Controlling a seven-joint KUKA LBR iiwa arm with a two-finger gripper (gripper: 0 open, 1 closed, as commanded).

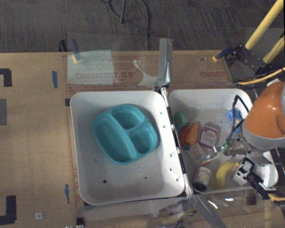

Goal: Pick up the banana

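Note:
The yellow banana (224, 172) lies in the right bin (212, 101), near its front wall. It rests on the bin floor beside a small jar (202, 177). My gripper (225, 150) hangs just above and behind the banana, below the arm's orange band (268, 112). The gripper's metal parts point left over the bin's middle. The banana is apart from the gripper and nothing shows held in it.
The right bin also holds a green fruit (181, 119), an orange carrot (192, 133), a pink packet (209, 135), a clear wrapper (196, 154) and a blue item (233, 115). A teal divided plate (125, 133) sits in the left bin (88, 174).

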